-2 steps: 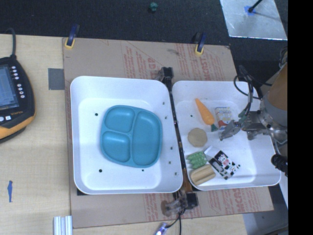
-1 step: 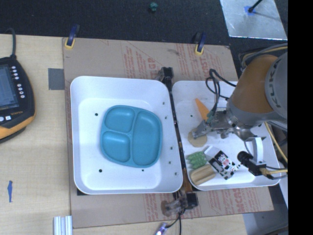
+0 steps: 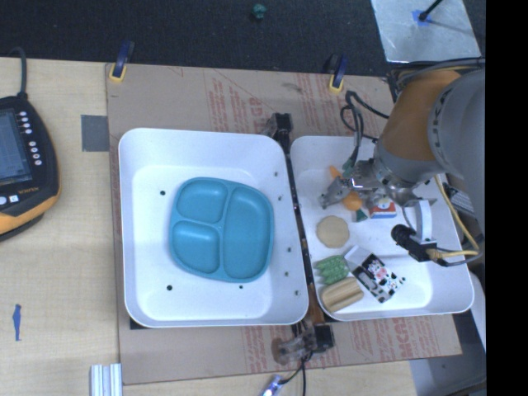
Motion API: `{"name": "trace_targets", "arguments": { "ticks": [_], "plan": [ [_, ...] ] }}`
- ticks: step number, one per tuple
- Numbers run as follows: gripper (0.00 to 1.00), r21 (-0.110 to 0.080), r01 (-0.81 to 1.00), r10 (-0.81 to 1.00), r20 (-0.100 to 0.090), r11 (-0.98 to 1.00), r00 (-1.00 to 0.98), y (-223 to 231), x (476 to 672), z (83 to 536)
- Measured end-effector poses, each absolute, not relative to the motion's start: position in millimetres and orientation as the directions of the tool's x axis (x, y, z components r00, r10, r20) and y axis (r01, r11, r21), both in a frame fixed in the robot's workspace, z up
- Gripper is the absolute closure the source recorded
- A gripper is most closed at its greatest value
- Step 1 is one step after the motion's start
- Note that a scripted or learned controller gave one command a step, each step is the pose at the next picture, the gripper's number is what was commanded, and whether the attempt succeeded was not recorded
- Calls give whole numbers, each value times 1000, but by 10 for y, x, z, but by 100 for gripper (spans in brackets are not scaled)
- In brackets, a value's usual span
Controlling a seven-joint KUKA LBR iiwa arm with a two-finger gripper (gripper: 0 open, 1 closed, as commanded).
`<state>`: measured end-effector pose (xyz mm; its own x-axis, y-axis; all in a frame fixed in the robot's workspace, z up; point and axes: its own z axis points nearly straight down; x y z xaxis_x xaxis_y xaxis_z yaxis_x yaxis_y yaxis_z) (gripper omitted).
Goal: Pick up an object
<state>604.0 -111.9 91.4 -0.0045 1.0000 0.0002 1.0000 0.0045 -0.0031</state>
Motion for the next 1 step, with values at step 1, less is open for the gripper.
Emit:
{"name": "trace_targets", "arguments": {
  "ticks": [1],
  "plan": [
    [0, -2, 1000, 1000, 0, 5, -5, -1457, 6532, 922]
  ]
}}
